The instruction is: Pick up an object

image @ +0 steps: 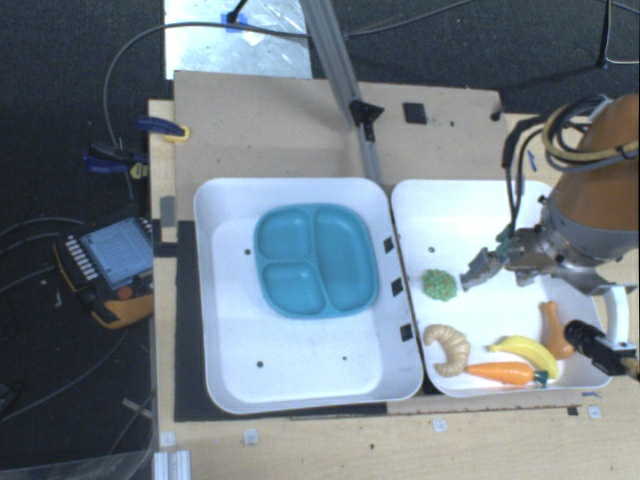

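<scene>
- The jaws point(478, 267) sit low over the right white bin point(450, 203), reaching in from the right on a grey arm with an orange band point(605, 173) above the wrist. Whether they are released or clenched cannot be told; nothing is seen between them.
- Closest to the jaws is a small green broccoli floret point(439, 285). It lies just beside them, slightly down and to the left in the view, and apart from them. It is rounded, with no clear long axis, so by my judgement it is the likeliest thing to pick and needs only a short move down and left.
- Farther below the jaws, near the bin's front wall, lies a tan croissant point(449, 347), curved like a hook.
- Below and to the right of the jaws, a yellow banana point(521, 348) and an orange carrot point(500, 373) lie side by side, touching or nearly so, their long axes running left to right.
- To the right of those, an orange-brown piece point(553, 328) lies too small to name.
- Well away to the left of the jaws, the left white bin point(225, 298) holds a blue divided plate point(317, 260) with three compartments.
</scene>
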`<state>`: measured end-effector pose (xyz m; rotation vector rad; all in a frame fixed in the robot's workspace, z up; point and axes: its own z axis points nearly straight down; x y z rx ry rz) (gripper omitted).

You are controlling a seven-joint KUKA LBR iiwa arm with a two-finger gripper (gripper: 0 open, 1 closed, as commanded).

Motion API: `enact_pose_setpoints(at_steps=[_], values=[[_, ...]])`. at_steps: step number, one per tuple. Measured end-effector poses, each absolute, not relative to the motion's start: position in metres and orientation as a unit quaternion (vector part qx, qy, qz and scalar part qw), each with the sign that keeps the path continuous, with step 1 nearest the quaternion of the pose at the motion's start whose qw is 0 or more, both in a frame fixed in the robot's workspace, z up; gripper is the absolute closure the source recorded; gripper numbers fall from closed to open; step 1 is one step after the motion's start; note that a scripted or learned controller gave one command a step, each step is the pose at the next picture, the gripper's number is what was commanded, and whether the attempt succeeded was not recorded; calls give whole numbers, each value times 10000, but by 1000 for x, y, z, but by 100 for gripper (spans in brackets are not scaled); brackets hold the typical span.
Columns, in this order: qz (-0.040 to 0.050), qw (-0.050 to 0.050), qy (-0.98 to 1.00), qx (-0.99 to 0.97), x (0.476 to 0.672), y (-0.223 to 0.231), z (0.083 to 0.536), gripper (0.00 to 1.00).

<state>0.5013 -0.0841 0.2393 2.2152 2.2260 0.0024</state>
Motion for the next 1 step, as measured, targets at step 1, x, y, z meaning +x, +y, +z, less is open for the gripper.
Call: enact_pose_setpoints(at_steps=[1], values=[[-7,-13,7077,7065,501,-80,197,0]])
